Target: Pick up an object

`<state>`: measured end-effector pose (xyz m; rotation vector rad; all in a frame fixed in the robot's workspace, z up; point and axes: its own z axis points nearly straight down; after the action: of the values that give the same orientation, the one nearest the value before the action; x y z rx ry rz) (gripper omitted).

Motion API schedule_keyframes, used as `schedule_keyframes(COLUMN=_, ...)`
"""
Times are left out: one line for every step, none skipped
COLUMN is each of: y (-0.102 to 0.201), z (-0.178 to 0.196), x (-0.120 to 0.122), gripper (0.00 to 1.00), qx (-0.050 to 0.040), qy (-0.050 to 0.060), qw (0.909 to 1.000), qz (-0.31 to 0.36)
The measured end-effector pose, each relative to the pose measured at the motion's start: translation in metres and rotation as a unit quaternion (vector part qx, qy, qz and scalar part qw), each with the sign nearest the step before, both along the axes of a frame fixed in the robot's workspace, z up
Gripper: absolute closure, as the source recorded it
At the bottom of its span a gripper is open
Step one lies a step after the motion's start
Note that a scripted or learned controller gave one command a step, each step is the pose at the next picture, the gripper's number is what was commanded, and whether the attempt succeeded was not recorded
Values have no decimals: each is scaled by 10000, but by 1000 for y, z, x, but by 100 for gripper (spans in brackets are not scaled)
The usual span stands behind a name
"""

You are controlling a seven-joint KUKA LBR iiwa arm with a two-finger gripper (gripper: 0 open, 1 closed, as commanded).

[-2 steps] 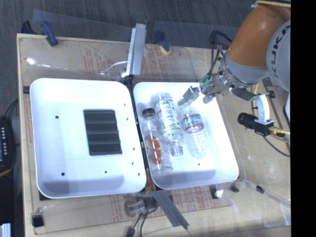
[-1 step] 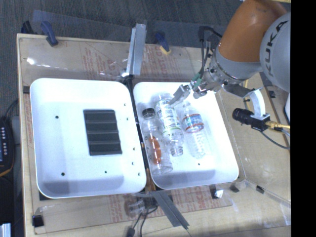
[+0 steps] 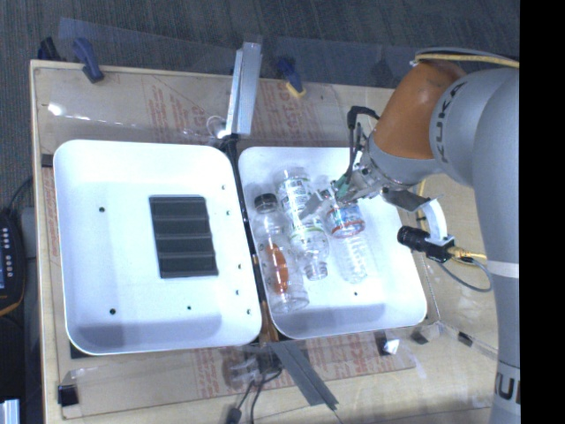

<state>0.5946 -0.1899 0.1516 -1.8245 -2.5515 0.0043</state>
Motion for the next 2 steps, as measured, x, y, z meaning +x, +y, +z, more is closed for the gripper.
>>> schedule_keyframes(y=15, z=-58, x=59, gripper=0, qx=0, qy=-18, qw=9992, qz=396)
schedule_keyframes(y=-18, z=-54, x=51, gripper=0, qx=-9, qy=-36, qw=9984, qz=565)
